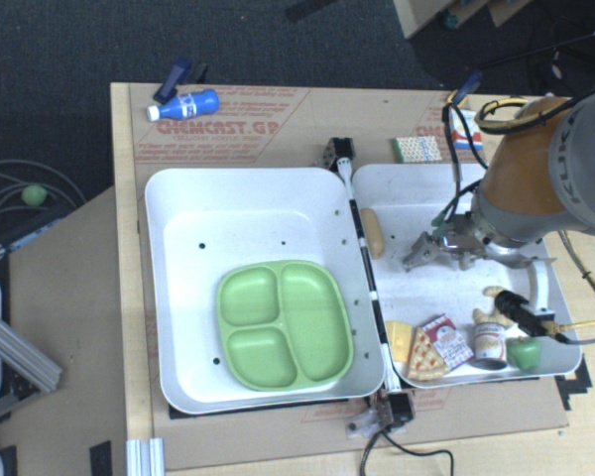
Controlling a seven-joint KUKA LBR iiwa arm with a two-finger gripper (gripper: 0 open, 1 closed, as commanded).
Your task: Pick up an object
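Observation:
My gripper (438,252) hangs low over the middle of the right bin (416,181), its fingers spread open over bare bin floor with nothing between them. A tan bread roll (373,231) lies to its left against the bin's left wall. Along the front wall lie a yellow cheese wedge (399,342), a pizza slice (427,362), a red-and-white packet (445,339), a small can (489,344) and a green piece (524,352). A small tan item (491,292) rests to the gripper's lower right.
The left bin (178,216) holds a green divided plate (281,323) at its front. A blue bottle (183,105) lies on the bench behind the left bin. The arm's orange band (526,167) rises over the right bin's far right side.

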